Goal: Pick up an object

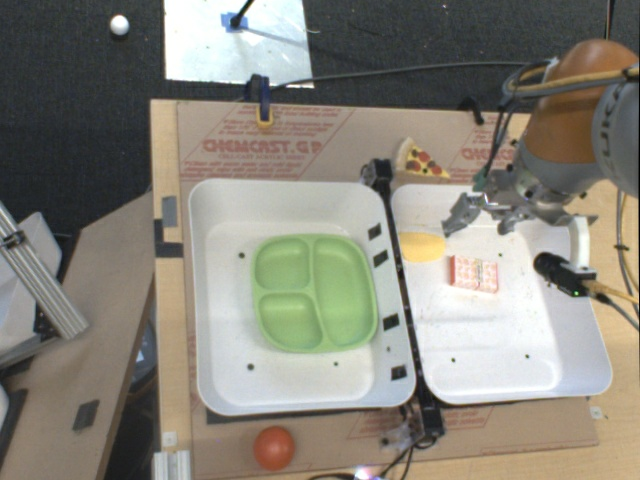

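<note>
A slanted overhead view shows a worktop (330,128) carrying 2 shallow white bins side by side. The left bin (225,368) holds a green divided tray (314,292) with 3 compartments, lying flat near its middle. The right bin (520,368) holds 2 small things near its upper left corner: a flat yellow piece (421,247) just beside the bin's left wall, and a pink-and-white patterned block (473,273) a little to its right. A toy pizza slice (422,160) lies on the worktop beyond the bins' far edge, and an orange ball (273,447) sits on the worktop at its near edge.

The grey arm reaches in from the right, its tool (483,214) spread wide and holding nothing, poised above the right bin's upper part, between the yellow piece and the block.

The likely trouble: both targets look thin and low, so the fingers (458,216) could close above one or skid it along the bin floor. Descending between the 2 could catch neither. The yellow piece also lies close to the wall, which could block a finger.
</note>
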